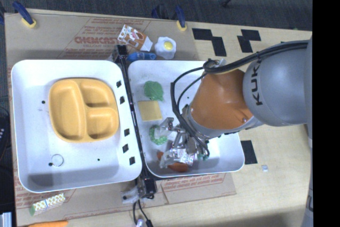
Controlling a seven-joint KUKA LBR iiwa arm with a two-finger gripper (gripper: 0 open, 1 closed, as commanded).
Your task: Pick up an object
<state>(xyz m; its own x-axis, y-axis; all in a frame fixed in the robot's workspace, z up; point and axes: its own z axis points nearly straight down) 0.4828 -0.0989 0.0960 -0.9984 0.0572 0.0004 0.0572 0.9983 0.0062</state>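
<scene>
My gripper [178, 147] reaches down into the right bin [226, 159], near its front edge. Its metal fingers stand among a cluster of small objects: a green and white piece [157, 134] just to its left and a red-orange piece [175, 167] under it. A green leafy toy [154, 90] and a yellow square block [150, 110] lie farther back in the same bin. Nothing is plainly seen between the fingers. The arm's orange band [218, 101] covers the bin's right half.
The left bin [26, 114] holds a yellow divided tray [84, 109]. Behind the bins on the cardboard lie a small printed carton [129, 35], a blue item [141, 55] and a yellow-white item [166, 46]. A green wrapped piece [48, 203] lies at the front left.
</scene>
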